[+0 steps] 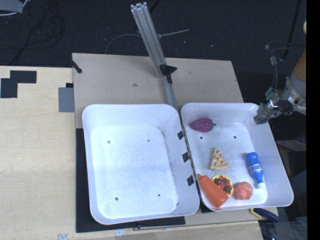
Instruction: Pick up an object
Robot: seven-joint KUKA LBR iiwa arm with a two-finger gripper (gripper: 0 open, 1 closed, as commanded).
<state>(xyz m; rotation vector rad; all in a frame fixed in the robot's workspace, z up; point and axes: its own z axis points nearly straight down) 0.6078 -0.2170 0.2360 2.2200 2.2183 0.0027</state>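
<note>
- You are looking at the gripper (262,115) hanging over the far right corner of the right bin (235,111), just at its rim, with the arm (298,86) reaching in from the right.
- You cannot tell whether it is open or closed; it is too small and dark against the rim, and nothing is showing in its grasp.
- You are seeing five things lying in the right bin: a purple fruit (201,124) near the far left corner, a pizza slice (218,159) around the middle, and a blue bottle (254,168) along the right edge.
- Along the near edge, an orange carrot (212,192) is lying at the near left corner, a round pizza (223,182) is touching it, and a red ball (243,190) is sitting just beside that.
- The left bin (132,161) is sitting beside the right one on the surface (30,149).
</note>
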